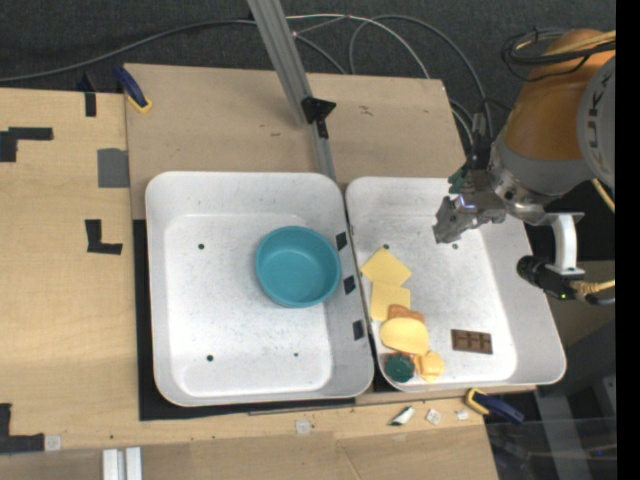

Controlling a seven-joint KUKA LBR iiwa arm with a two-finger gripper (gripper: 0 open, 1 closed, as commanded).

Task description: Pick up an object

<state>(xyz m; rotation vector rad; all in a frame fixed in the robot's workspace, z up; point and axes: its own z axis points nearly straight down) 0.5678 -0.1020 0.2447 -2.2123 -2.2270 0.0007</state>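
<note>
Gripper (449,225) sits right of centre over the right bin (520,298); finger state cannot be told. Brown ridged chocolate bar (471,342) lies lower right.

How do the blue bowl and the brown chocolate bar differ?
The blue bowl is round, teal and hollow; the chocolate bar is flat, brown and rectangular. The bowl sits in the left bin, the bar in the right bin. The bowl looks far larger. Both lie untouched by the gripper.

Gripper (449,224) hangs over right bin (520,298), bowl (296,266) left.
</note>
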